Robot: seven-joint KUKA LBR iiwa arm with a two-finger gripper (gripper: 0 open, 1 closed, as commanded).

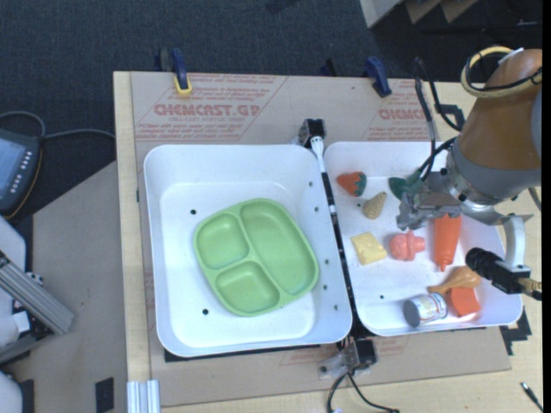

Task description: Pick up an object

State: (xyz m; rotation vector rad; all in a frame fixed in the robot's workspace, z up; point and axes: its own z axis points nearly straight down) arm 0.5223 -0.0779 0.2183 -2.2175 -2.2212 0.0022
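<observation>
Gripper (411, 216) hangs low in the right bin (379, 312), mid-right of frame; can't tell its state. Pink toy (405, 246) sits just below it, carrot (445, 239) beside, cheese (368, 249) left. Risk, I reckon: tight clutter, so it nudges stuff w/o a grab.
</observation>
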